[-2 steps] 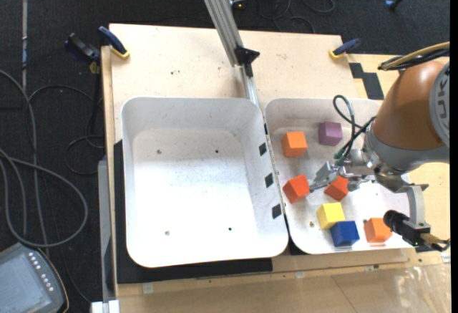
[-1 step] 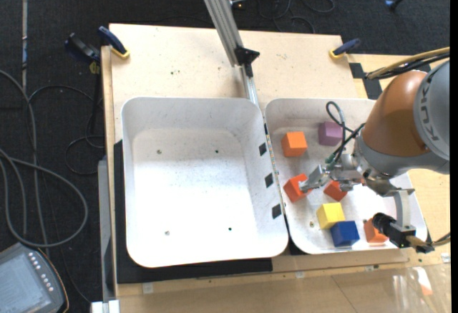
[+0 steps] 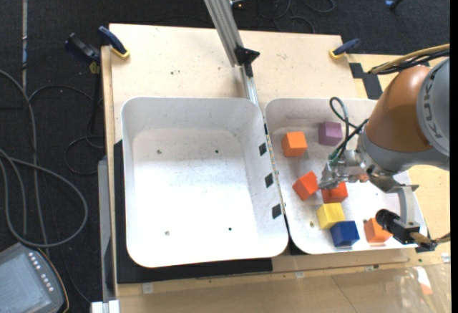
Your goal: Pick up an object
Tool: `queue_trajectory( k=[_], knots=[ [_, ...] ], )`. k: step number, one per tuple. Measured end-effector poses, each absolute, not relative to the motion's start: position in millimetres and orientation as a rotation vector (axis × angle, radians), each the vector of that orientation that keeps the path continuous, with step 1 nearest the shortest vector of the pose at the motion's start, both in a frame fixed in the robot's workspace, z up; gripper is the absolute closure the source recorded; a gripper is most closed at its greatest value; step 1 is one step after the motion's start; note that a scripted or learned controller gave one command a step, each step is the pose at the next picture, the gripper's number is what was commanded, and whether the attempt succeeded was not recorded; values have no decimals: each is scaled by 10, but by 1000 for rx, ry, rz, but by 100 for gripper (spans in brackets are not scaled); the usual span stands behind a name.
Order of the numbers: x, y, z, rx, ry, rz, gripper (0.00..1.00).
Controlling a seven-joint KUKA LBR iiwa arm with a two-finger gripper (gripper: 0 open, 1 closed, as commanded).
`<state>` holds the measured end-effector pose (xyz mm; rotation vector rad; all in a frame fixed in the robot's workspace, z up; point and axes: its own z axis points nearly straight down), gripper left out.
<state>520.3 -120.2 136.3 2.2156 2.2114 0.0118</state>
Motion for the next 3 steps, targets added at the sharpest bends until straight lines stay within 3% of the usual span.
queue_trajectory(
  k=[2,3],
  knots=[
    [5293,-1127,2493,2213,2221,6,100],
    [5304,-1126,2742,2215,2223,3,100]
  ],
)
